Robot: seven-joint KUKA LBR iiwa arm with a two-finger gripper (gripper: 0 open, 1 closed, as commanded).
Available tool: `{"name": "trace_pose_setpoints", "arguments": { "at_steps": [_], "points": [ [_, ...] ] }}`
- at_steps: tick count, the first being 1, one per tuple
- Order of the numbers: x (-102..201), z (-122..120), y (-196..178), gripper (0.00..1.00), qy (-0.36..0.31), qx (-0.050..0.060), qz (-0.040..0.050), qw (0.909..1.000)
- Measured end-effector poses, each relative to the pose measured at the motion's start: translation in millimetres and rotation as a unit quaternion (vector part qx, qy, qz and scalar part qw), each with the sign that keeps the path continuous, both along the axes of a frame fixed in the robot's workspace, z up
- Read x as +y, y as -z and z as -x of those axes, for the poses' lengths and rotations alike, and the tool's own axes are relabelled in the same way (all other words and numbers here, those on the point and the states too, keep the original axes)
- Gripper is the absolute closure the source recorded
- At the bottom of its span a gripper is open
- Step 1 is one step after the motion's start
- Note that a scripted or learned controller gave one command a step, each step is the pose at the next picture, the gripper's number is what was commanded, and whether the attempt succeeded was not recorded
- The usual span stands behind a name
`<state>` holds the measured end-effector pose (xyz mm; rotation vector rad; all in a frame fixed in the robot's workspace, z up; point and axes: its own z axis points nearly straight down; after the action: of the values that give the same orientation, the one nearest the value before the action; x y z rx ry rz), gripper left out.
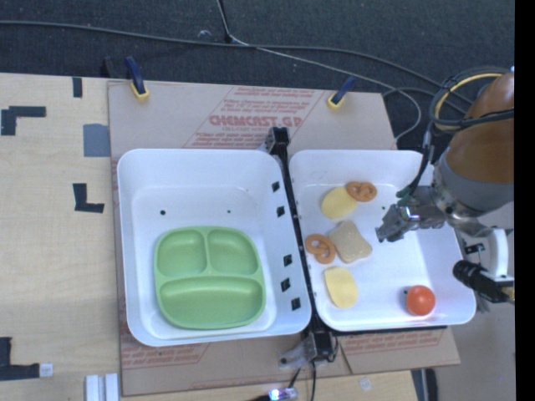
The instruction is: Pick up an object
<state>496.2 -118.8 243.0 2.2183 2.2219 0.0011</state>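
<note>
Spanning most of the view, the surface carries a cardboard sheet held by two clamps at its far edge, which keeps the two bins from sliding. The left bin holds a green divided plate lying flat toward its near side, seemingly a place to set things down. The right bin gathers the loose pieces that could be picked, so the arm reaches in over its right rim. The gripper hangs above bare white floor in the middle of that bin, with nothing seen in it; whether it is apart or together cannot be told from this angle.

Just to its left lies a beige bread slice, the nearest candidate. A yellow piece lies beyond it and another yellow piece on the near side. A red tomato sits alone in the near right corner. Two pretzels, one far and one left, touch their neighbours, making clean grasps harder.
</note>
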Motion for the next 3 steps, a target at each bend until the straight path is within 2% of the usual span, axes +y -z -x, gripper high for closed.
{"name": "trace_pose_setpoints", "arguments": {
  "at_steps": [1,3],
  "points": [
    [49.5,-4.1,10.8,1.0,-0.002,0.002,-0.0004,1.0],
    [151.2,-33.5,0.6,1.0,-0.003,0.001,-0.001,1.0]
  ]
}}
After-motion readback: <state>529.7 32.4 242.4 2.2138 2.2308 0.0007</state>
